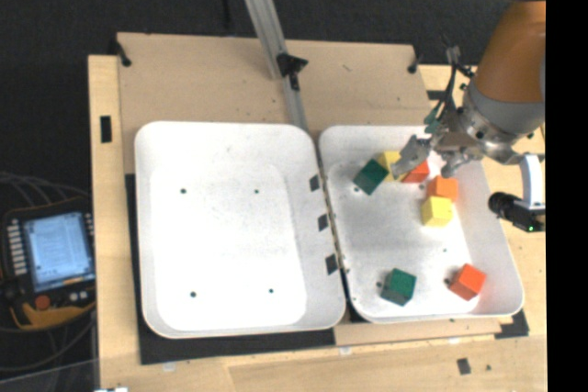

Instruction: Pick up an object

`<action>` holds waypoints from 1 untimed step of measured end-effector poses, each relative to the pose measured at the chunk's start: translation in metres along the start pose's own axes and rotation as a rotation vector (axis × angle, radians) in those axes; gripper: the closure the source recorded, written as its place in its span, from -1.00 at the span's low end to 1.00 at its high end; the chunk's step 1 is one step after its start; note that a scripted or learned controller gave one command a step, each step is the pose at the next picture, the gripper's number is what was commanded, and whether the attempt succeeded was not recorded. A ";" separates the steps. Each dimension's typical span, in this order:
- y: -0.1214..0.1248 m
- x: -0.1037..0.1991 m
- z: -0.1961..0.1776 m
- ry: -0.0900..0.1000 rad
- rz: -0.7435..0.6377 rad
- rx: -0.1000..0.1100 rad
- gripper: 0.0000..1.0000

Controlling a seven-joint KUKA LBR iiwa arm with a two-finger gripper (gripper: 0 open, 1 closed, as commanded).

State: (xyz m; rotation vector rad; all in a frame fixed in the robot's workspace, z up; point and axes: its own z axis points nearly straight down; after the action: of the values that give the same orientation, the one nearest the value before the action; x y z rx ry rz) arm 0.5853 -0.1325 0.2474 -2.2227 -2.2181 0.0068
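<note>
Pincer [430, 159] low over cluster at back of right bin [367, 308], fingers spread, tips beside red block [416, 172] and yellow block [392, 160], nothing between them. Green block [371, 176] just left. Grasp not yet made; closing and lift remain.

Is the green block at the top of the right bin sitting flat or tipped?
Tipped, it seems: the green block sits skewed in the right bin, one corner raised, just left of the gripper.

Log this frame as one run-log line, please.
phase: reaching | gripper: above right white bin, over red block beside yellow block and green cube | grasp: unconfirmed
</note>
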 end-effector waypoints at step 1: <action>0.001 -0.003 0.063 0.000 0.001 0.001 -1.00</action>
State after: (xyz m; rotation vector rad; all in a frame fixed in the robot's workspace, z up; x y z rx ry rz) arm 0.5858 -0.1352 0.1841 -2.2229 -2.2166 0.0079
